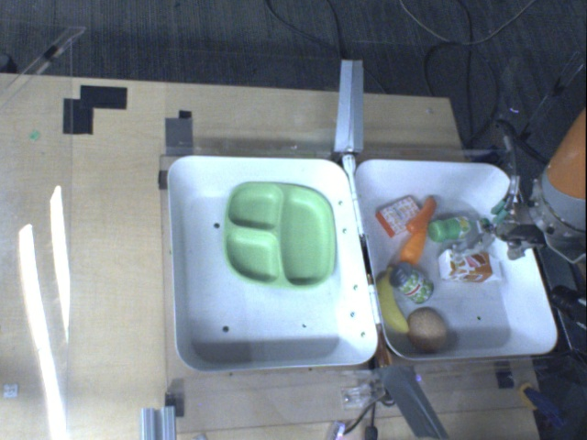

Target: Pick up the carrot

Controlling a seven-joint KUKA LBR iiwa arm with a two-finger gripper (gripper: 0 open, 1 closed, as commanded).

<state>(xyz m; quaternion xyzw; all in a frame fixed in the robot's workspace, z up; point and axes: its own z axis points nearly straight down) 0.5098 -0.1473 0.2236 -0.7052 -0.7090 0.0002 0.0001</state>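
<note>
The carrot (417, 231) is a short orange stick lying at a slant in the right bin (532, 324), near its left-centre. A red and white packet (396, 214) touches its upper left side and a green bottle (449, 228) lies just to its right. My gripper (500, 231) hangs at the right bin's right side, above a white carton (468, 266) and well to the right of the carrot. Nothing of the carrot is near its tip. The grey arm with its orange band (570, 165) comes in from the right edge.
The right bin also holds a green-labelled can (414, 286), a banana (393, 307) and a brown round fruit (426, 328) along its front left. The left bin (197, 264) carries a green divided plate (280, 233). A metal post (350, 108) stands between the bins at the back.
</note>
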